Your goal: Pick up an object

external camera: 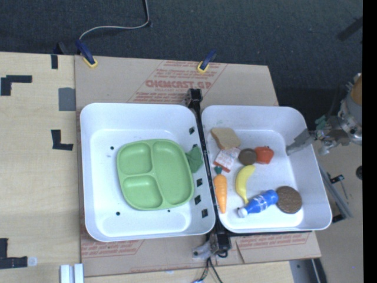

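1. Camera view: the end effector (297, 141) sits at the right rim of the right bin (312, 175), with the arm reaching in from the right. Whether it is wide or narrow I cannot tell; nothing shows between its tips.
2. All the candidate objects lie on the right bin's floor: a banana (244, 180), a carrot (220, 193), a blue bottle (258, 203), a brown disc (288, 199), a red piece (265, 154), a small brown ball (247, 156), a tan slice (225, 137) and a small packet (226, 158).
3. The left bin (97, 217) holds a green divided plate (155, 174).
4. Judgement: the pick looks not yet begun. No object is lifted or gripped, so choosing one, descending, closing and raising all remain.
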Controlling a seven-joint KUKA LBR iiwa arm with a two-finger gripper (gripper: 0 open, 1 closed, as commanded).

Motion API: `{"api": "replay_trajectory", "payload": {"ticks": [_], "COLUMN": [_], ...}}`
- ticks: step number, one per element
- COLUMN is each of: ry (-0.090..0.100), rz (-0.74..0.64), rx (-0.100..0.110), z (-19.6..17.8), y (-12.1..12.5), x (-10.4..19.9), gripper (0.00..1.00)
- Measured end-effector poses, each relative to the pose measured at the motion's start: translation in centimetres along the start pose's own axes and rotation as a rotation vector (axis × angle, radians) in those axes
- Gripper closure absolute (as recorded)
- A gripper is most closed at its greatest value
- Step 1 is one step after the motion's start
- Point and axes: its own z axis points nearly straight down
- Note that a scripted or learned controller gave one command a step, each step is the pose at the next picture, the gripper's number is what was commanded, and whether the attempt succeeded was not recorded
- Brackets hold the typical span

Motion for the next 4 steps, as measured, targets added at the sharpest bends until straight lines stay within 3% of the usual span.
{"api": "replay_trajectory", "payload": {"ticks": [1,2,3,4], "ry": [0.001,0.0,-0.002,-0.004], "rz": [-0.001,0.001,0.001,0.001], "rx": [0.001,-0.001,-0.006,-0.007], "z": [6.2,12.8,15.4,14.5], "y": [2.7,0.1,-1.2,-1.1], "x": [9.3,12.1,10.7,10.7], "gripper": [0.0,0.0,0.0,1.0]}}
